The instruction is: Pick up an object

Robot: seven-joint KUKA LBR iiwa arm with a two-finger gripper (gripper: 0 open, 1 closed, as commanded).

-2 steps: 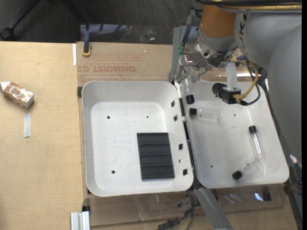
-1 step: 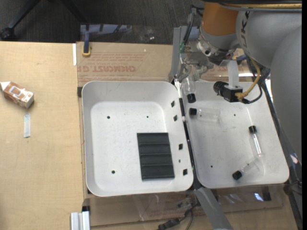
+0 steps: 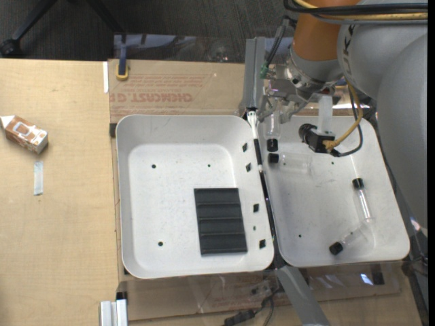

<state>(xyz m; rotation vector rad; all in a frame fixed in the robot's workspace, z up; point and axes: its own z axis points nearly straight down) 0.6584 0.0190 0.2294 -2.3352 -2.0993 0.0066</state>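
Observation:
A black ribbed rectangular block (image 3: 220,220) lies flat in the left bin (image 3: 136,202), toward its front right. In the right bin (image 3: 319,209) a clear tube with a black cap (image 3: 361,199) lies near the right wall. A second clear piece with a black end (image 3: 343,242) rests at the front right corner. My gripper (image 3: 272,151) hangs over the right bin's back left corner, close to the divider between the bins. Its two dark fingertips (image 3: 272,143) stand apart, open, with nothing between them.
A small orange and white box (image 3: 26,134) and a pale strip (image 3: 39,178) lie on the wooden bench left of the bins. Printed cardboard (image 3: 170,90) sits behind the left bin. The grey arm (image 3: 394,66) covers the right bin's back right.

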